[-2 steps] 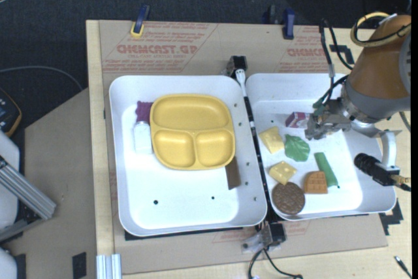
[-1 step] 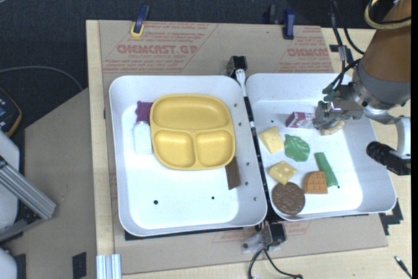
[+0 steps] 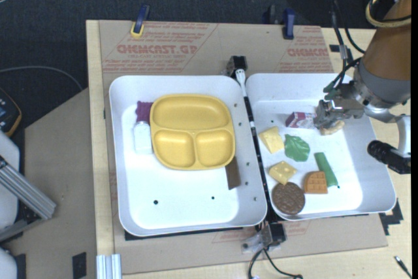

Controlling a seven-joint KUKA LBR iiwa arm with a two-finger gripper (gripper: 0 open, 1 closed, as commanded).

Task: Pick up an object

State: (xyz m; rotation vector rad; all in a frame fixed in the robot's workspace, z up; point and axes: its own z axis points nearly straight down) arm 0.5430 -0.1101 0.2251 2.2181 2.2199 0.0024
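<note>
My gripper (image 3: 328, 117) hangs low over the upper part of the right bin (image 3: 372, 186), reaching in from the right. A pale tan item (image 3: 334, 129) lies right under it and is partly hidden. Just left of the gripper sits a small purple-and-white packet (image 3: 298, 119). Further down the bin are a yellow cheese wedge (image 3: 271, 140), a green leafy piece (image 3: 297, 147), a green stick (image 3: 324, 168), a yellow cracker (image 3: 282, 172), an orange waffle (image 3: 315, 182) and a round brown cookie (image 3: 288, 198).
The left bin (image 3: 176, 206) holds a yellow divided plate (image 3: 193, 130), a purple item (image 3: 143, 111), a white item (image 3: 141, 138) and a brown stick (image 3: 232, 175). A black rail (image 3: 251, 134) separates the bins. Cables run beside the arm (image 3: 388, 55).
</note>
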